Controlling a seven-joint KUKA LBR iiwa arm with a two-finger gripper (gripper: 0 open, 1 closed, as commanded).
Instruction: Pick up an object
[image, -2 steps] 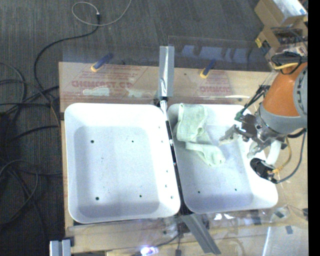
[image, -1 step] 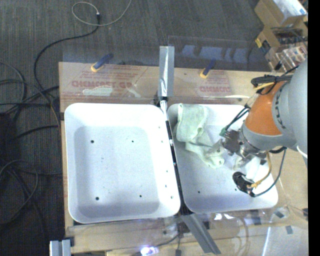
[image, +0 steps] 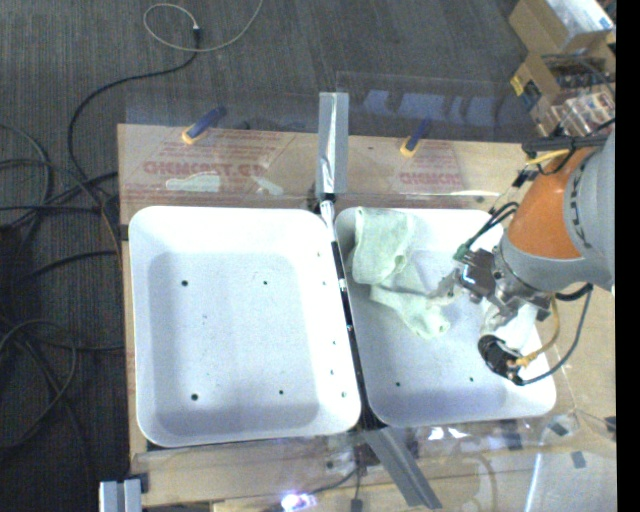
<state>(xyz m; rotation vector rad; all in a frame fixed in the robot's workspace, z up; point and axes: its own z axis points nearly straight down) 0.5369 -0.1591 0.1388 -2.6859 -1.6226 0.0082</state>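
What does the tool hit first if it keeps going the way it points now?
Probably the pale green cloth in the right bin. The tool points toward the cloth's crumpled edge, though depth is hard to judge from above.

A pale green cloth (image: 393, 265) lies crumpled in the right bin (image: 430, 400), bunched against its far left corner, with one fold trailing toward the bin's middle.

The arm (image: 580, 215) is running off the right edge, so most of it is going unseen. Its wrist is covering the gripper (image: 462, 283) and part of the right bin (image: 450, 400), whose far right rim is lying hidden beneath it.
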